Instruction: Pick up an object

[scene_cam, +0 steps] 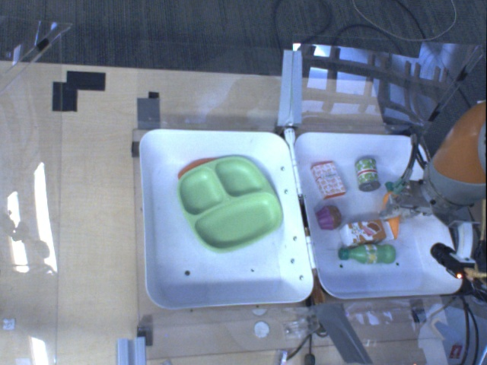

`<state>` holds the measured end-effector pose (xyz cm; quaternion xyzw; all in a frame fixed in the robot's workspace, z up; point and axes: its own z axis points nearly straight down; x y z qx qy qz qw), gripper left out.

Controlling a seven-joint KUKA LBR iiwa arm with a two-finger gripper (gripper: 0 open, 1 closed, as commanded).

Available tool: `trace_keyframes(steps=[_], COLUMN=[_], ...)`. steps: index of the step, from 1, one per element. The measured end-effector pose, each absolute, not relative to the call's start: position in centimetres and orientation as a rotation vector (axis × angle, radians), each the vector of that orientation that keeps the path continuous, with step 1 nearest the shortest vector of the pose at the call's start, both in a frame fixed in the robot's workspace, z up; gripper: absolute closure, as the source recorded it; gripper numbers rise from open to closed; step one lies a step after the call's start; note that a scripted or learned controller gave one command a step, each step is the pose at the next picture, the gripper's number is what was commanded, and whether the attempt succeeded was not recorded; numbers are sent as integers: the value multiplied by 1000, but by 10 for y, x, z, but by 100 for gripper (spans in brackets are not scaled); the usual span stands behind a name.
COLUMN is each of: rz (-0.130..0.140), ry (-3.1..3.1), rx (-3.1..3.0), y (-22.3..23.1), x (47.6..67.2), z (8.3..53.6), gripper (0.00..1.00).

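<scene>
Objects: green plastic bottle (pixel 367 254), green can (pixel 367 172), purple lump (pixel 329 217) in right white bin (pixel 426 280).
Hand (pixel 397 200): low at orange item, grip? can't tell.

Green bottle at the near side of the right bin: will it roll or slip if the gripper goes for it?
The green bottle lies on its side, so a nudge would probably roll it. Its rounded, shiny-looking body may slip between fingers. A white and orange packet lies close beside it and could shift too.
</scene>
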<state>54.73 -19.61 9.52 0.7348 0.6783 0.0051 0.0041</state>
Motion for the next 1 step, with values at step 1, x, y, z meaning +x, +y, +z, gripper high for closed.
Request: trace_keyframes(steps=[1], rz=[2], ry=[2099], rx=[2333], y=[-167], x=[612], z=[181], gripper=[100])
